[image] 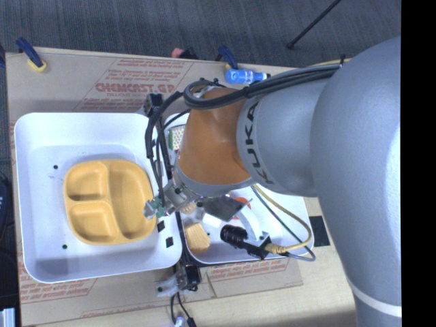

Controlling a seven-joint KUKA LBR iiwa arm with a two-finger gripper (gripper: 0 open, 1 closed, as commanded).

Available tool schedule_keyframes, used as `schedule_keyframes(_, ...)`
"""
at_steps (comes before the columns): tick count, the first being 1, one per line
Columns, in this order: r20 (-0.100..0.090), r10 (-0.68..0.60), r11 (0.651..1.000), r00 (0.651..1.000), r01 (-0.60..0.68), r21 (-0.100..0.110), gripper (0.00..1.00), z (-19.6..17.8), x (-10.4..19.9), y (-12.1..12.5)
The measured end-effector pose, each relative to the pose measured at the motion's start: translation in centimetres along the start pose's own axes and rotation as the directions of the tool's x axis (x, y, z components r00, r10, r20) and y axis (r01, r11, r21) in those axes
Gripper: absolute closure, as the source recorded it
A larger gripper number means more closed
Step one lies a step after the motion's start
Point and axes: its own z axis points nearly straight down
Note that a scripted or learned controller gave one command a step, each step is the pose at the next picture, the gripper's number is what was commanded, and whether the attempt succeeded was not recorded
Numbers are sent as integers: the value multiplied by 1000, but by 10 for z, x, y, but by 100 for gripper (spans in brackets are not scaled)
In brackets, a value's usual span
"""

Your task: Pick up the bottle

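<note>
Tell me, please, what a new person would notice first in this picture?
First, the big grey arm with its orange band, reaching in from the right and covering most of the right bin. Next, the yellow tray with three compartments, lying in the left bin. The gripper sits low over the wall between the bins, by the tray's right edge.

Glossy white plastic bins point(27, 182), matt yellow tray point(109, 199) (plastic), printed cardboard point(102, 80)
</note>
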Motion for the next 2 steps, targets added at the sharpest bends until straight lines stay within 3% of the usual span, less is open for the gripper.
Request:
schedule_keyframes(1, 3, -27, 1000, 1000, 27, -4, 100, -74, -50, -30)
schedule_keyframes(2, 1, -182, 983, 983, 182, -1, 100, -9, -7, -4)
